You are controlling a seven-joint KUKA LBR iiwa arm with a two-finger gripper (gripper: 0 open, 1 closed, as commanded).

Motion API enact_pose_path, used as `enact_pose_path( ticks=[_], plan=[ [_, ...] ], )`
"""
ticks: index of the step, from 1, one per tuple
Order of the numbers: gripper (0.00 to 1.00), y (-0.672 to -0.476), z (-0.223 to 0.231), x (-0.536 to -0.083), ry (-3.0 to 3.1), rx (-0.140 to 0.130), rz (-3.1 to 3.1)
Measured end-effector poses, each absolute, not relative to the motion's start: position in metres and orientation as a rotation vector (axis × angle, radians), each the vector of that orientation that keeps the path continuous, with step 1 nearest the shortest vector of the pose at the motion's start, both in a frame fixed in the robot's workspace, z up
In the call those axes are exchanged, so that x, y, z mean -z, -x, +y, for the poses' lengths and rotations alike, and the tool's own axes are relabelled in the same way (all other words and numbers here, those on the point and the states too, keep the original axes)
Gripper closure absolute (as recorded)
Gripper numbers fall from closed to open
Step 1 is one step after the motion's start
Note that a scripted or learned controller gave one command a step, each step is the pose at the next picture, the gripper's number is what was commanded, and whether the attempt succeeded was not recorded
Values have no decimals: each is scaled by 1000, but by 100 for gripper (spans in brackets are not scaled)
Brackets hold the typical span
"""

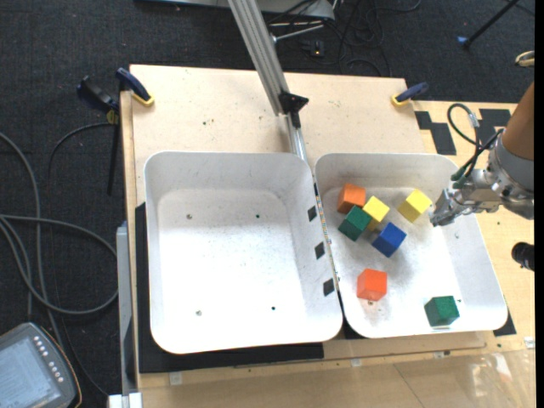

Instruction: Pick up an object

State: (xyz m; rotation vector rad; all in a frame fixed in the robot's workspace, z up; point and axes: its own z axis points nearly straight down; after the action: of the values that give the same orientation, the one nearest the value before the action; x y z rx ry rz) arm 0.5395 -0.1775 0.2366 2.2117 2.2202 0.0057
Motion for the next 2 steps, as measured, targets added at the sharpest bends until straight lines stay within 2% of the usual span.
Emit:
enact_pose_path(
  ticks=[1, 2],
  plan=[
    [100, -541, -178, -275, -2214, -4, 2221],
    [100, -555, -126, -259, -2214, 0, 2231]
  ],
)
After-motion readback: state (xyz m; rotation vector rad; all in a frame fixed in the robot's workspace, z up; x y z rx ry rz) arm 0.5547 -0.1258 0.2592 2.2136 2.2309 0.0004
